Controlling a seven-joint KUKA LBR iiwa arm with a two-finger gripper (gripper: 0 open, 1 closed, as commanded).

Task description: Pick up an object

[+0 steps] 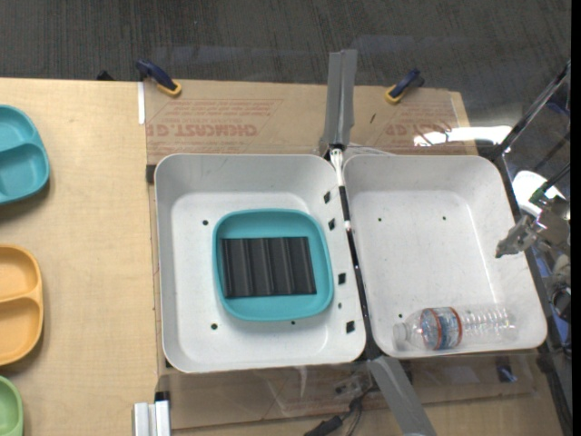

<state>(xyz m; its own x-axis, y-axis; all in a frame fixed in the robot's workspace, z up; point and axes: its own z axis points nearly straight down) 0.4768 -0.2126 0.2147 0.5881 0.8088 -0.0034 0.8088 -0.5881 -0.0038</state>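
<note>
Where the two white bins are sitting side by side on the tabletop [82,198], the right bin [408,198] is holding a clear plastic bottle [454,327]. The bottle is lying on its side along the near wall of that bin, its cap end pointing toward the left and a red and blue label wrapping around its middle. The left bin [182,243] is carrying a teal tray [272,312] with a dark ribbed insert [269,266], sitting flat near the middle of the bin floor.

The end effector [519,236] is hanging at the right rim of the right bin, well apart from the bottle and above it in the view. It is showing as a small grey shape against clutter, and I cannot tell how far it is spread or whether anything is sitting in it.

Brown cardboard [236,121] is lying under the far side of both bins, with two blue and yellow clamps [159,77] pinching its far edge. At the left edge of the tabletop, a teal plate [18,162], an orange plate [18,302] and a green plate [7,407] are lining up, each cut off by the frame.
</note>
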